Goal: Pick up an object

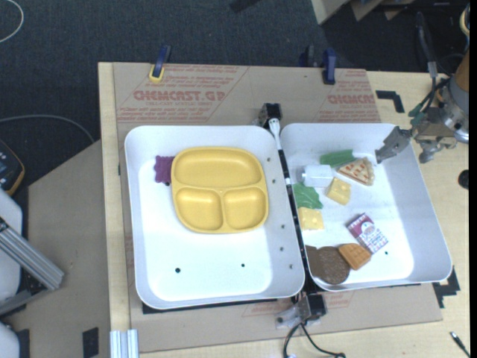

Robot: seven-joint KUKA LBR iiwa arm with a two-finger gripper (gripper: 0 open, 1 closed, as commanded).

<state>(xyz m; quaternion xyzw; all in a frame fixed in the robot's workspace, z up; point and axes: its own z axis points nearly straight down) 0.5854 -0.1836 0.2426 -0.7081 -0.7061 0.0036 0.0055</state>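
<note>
Objects for picking lie in the right bin (428, 200): a green strip (337, 157) with its long axis left to right, a pizza slice (356, 171), a white block (317, 175), a yellow cheese wedge (339, 192), a green leaf (306, 197), a yellow square (311, 218), a maroon packet (367, 233) lying at a slant with print too small to read, a waffle piece (355, 256) and a brown disc (329, 265). Red lettering on the brown board (223, 88) behind reads "CHEMCAST". The left bin (149, 259) holds a yellow divided tray (220, 188) beside a purple item (163, 168). The gripper (408, 145) hovers over the right bin's far right rim; whether its claw is apart or together, I cannot tell.
</note>
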